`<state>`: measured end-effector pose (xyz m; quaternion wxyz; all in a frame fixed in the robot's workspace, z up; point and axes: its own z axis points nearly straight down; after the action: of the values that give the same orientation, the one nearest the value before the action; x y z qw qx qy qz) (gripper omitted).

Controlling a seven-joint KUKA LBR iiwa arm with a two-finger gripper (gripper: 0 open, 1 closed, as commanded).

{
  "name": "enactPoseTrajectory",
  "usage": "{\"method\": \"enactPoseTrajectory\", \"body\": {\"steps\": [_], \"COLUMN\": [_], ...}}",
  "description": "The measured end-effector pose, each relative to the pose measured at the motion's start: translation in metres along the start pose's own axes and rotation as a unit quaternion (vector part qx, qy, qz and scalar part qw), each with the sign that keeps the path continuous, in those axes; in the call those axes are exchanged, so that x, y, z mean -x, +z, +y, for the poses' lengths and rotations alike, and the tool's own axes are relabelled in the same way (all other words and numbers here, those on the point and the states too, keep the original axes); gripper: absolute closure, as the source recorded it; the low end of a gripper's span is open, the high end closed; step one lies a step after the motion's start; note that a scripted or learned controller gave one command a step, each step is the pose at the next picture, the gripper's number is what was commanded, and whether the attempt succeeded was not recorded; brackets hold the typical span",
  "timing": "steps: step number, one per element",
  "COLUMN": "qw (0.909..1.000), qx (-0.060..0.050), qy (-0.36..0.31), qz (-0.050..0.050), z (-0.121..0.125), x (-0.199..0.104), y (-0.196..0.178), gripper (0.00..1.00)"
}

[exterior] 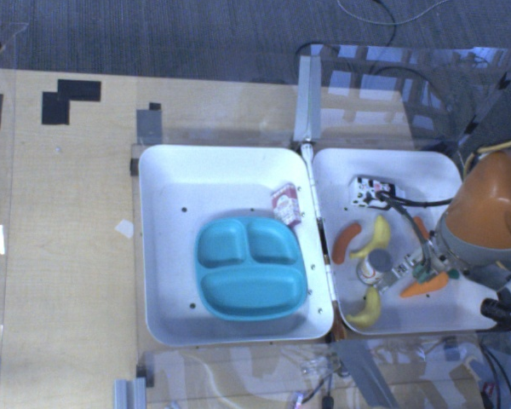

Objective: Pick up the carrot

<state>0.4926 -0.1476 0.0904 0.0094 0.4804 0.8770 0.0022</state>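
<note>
Carrot point(425, 285) is lying in the right bin point(409, 162). Fingers point(409, 268) are hovering beside it; I cannot tell their state

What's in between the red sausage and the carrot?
In the camera view, a yellow banana and a small round can sit between the sausage and the carrot.

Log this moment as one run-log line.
arm: over right bin | gripper: low at carrot | grasp: not confirmed | nearby: bananas, hot dog | left bin: blue divided tray
</note>
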Motion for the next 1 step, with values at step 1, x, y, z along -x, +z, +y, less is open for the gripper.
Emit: {"method": "enactPoseTrajectory", "body": {"steps": [1], "qw": [0.9999], "qx": [-0.001], "qy": [-0.01], "qz": [0.001], "z": [-0.0268], "x": [0.0527], "y": [0.0011], "gripper": [0.0]}}
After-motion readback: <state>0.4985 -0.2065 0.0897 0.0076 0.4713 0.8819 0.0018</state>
